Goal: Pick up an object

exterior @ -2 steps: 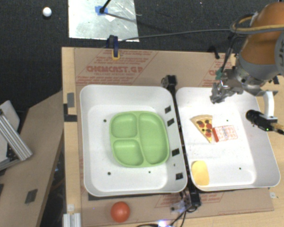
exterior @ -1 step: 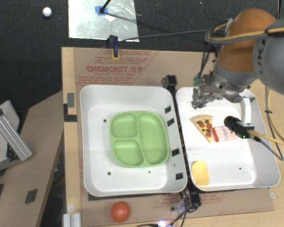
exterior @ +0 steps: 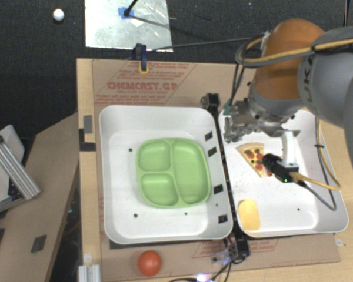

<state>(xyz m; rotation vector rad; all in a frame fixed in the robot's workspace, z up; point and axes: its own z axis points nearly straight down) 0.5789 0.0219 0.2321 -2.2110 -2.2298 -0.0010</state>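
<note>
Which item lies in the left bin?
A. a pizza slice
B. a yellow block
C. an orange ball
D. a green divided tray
D: the green divided tray rests inside the left bin, while the pizza slice and yellow block lie in the right bin, and the orange ball sits outside on the bench.

Even, fairly bright light is falling from above on my workspace, and the two white bins point(exterior: 165, 119) are coming out near blown, their walls losing detail. A foil sheet point(exterior: 127, 16) at the top is throwing back patchy glare. My arm point(exterior: 335, 69) is casting only a soft, faint shadow over the right bin. The whole frame is looking slightly soft and grainy, and the dark backdrop is swallowing detail
</note>
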